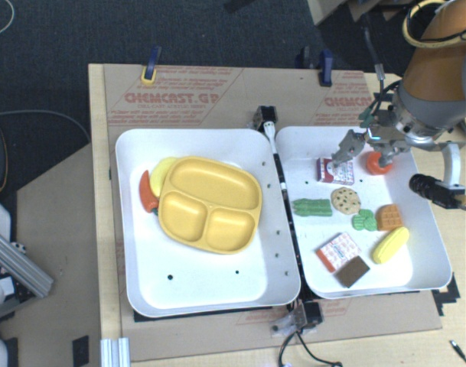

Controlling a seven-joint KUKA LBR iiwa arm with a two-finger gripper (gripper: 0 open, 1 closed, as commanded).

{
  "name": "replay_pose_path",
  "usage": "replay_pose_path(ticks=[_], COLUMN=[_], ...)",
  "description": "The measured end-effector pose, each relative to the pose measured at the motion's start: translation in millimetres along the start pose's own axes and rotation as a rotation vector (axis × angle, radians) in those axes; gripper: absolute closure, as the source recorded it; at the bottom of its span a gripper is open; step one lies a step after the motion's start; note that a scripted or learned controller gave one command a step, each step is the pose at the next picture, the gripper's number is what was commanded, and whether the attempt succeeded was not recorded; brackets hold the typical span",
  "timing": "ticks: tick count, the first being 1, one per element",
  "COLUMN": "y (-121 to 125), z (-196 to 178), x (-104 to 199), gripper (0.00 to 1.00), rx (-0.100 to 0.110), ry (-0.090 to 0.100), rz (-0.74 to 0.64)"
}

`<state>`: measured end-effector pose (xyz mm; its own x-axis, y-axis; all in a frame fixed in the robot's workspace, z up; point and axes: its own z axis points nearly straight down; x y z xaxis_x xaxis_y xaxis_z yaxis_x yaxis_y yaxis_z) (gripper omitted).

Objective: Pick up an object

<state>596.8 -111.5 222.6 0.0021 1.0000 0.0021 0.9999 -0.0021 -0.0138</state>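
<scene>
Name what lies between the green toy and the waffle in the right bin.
In the camera view, the cookie lies between the green toy and the waffle.

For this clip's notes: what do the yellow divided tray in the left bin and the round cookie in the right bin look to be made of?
The yellow three-compartment tray looks like moulded plastic: uniform colour, rounded edges, soft sheen on its ridges. The round tan cookie with dark specks is probably a plastic or rubber toy food, judging by its flat, even colour; the view is too small to settle which.
</scene>
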Motion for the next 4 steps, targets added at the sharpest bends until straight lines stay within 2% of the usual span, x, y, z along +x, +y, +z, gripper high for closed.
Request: replay_pose_path(ticks=[1, 2, 3, 4], y=[3, 0, 3, 4], z=[-8, 49, 112, 137], x=[0, -9, -4, -3], gripper=[0.00, 0.00, 0.00, 0.00], rx=[-0.014, -0.007, -0.006, -0.013], ry=[-0.002, -0.001, 0.000, -0.002], rz=[-0.003, -0.001, -0.002, -0.003])
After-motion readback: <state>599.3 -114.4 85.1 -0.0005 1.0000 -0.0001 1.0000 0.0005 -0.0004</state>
